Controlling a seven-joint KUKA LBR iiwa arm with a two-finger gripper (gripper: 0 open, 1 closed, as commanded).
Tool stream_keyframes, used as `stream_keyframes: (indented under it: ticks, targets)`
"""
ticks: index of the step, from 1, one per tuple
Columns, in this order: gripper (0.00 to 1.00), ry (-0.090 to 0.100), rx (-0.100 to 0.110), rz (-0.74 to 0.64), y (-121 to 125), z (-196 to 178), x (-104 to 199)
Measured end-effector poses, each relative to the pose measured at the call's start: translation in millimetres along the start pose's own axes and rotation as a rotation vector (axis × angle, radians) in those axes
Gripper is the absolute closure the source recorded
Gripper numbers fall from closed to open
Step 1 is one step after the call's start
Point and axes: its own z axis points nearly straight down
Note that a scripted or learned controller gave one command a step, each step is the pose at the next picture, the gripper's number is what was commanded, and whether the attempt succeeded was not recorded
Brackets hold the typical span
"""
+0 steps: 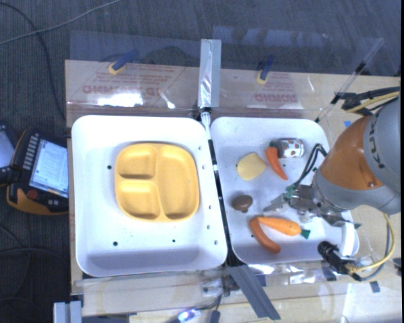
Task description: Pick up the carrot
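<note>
Orange plastic carrot with green stub point(281, 226) lying flat in right shallow white bin point(252, 134), touching reddish sausage-shaped piece point(263, 235). Two-finger gripper point(293, 198) just above it, aperture impossible to tell. Best approach: descend across narrow width, clear of sausage.

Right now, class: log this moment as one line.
arm: over right white bin | gripper: above orange carrot with green tip | carrot: lying in bin, not lifted
</note>
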Motion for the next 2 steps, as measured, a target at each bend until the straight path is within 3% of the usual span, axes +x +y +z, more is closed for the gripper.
stream_keyframes:
  ticks: [2]
  targets:
    - [0.00,0.001,-0.002,0.050,-0.7,0.2,2.0]
